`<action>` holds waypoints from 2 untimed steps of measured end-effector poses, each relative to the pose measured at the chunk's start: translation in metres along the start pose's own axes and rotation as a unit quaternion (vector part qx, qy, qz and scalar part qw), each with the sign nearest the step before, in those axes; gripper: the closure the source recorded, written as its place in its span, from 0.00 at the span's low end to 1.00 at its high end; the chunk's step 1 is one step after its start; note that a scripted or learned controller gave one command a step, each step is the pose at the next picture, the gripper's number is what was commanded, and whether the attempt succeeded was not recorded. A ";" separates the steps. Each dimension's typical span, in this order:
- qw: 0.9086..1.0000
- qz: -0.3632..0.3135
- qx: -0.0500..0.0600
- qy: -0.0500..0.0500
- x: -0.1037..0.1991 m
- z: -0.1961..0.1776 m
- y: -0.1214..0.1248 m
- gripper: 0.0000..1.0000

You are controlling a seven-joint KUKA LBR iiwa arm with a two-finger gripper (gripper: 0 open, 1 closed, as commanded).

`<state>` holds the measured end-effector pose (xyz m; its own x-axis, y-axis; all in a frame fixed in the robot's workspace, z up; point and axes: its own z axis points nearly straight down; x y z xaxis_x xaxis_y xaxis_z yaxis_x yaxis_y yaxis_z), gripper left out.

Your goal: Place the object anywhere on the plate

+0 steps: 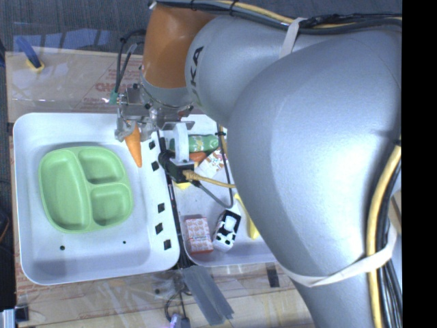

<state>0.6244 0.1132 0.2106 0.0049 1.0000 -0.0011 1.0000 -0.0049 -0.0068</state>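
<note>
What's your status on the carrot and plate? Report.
Gripper shut on carrot, hanging point-down over the left bin. Green divided plate just left of it, carrot not yet on it. Nothing between carrot and plate.

Bulky grey arm (307, 149), orange band (167, 43), black-yellow cables (239, 9).

Right bin (205, 257): mostly hidden beneath arm (307, 149). Bottle (202, 143): partly covered. Arm: cut off at frame's right edge.
</note>
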 end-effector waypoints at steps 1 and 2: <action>1.000 0.000 -0.001 0.000 0.000 -0.001 0.000 0.00; 0.999 -0.038 -0.001 0.000 -0.009 0.055 -0.074 0.00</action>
<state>0.5498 0.1043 0.1565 -0.0720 0.9974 -0.0008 0.9974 0.0720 -0.0058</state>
